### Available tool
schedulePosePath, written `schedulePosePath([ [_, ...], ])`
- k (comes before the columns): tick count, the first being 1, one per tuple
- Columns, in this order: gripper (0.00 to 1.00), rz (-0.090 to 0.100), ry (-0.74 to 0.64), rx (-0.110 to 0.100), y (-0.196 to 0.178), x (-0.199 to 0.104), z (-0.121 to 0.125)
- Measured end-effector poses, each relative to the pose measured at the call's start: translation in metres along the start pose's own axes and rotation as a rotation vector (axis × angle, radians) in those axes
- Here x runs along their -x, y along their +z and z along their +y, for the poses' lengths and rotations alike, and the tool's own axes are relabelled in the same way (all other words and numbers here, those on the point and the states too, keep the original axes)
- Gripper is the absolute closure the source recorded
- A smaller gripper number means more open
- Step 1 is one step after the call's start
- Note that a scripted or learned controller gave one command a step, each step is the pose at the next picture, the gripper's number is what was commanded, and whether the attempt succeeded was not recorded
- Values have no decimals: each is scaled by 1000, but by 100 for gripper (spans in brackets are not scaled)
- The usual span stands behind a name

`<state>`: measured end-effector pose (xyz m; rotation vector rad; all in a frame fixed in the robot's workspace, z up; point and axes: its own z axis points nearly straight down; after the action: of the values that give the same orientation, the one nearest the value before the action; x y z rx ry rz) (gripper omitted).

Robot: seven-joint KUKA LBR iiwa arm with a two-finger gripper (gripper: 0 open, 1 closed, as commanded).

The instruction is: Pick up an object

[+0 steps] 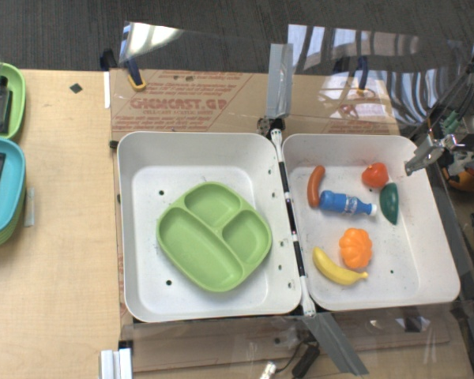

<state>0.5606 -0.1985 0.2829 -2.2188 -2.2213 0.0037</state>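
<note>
Six toys lie in the right bin (434, 287) — hot dog (315, 185), blue bottle (346, 204), tomato (374, 175), green pepper (389, 203), small pumpkin (355, 248), banana (337, 267). A green divided plate (213, 236) sits in the left bin (138, 212). Gripper (423, 157) at the right bin's far right rim — its state I cannot tell.

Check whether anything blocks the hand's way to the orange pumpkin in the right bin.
Nothing visible covers the orange pumpkin. The hand sits at the right bin's far right rim; the green pepper and tomato lie between them.
</note>
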Motion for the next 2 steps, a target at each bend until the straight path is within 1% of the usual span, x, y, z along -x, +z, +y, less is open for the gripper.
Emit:
schedulePosePath([
  [1,0,0,-147,2,152,24,21],
  [2,0,4,-197,2,192,14,40],
])
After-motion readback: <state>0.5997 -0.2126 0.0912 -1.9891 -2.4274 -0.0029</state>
